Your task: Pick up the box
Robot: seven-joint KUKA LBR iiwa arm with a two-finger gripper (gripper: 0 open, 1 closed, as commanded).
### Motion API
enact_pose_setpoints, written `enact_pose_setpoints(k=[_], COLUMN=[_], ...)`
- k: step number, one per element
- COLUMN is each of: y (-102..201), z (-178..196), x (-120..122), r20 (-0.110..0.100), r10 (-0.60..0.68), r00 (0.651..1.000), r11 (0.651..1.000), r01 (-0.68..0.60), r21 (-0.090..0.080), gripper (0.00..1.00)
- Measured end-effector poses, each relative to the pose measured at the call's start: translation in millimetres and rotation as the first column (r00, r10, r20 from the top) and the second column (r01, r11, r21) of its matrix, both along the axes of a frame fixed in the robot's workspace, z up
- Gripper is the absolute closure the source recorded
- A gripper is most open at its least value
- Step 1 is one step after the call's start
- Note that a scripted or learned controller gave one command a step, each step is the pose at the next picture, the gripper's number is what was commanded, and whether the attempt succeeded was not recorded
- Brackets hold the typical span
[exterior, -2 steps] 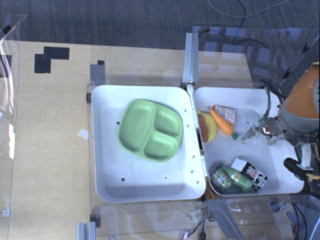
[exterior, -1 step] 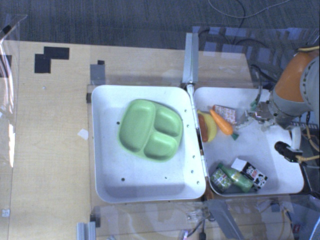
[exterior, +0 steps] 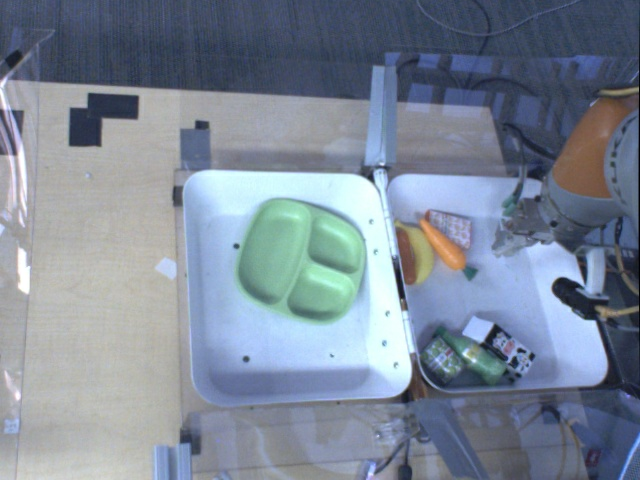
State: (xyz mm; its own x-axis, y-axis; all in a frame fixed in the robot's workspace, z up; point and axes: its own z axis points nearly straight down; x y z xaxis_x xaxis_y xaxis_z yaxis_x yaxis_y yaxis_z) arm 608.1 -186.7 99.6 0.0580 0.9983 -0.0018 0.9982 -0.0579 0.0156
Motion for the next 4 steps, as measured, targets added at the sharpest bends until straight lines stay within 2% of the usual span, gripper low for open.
enact_pose_setpoints(k=[1, 2, 3, 4], y=[27.7, 27.7, 27.8, 30.3], z=[115.7, 115.2, 336.9, 347.6], x=[-4.8, -5.0, 60.5, 62.6], r20=[-0.010, -0.011, -0.010, -0.006], r10=[0.000, 0.000, 0.147, 0.157], r00=[1.000, 1.000, 0.989, 0.988], r11=[1.000, 1.000, 0.989, 0.988], r01=[0.000, 0.000, -0.147, -0.157], r21=[0.001, 0.001, -0.001, -0.004], gripper=[1.00, 0.00, 0.00, 1.00])
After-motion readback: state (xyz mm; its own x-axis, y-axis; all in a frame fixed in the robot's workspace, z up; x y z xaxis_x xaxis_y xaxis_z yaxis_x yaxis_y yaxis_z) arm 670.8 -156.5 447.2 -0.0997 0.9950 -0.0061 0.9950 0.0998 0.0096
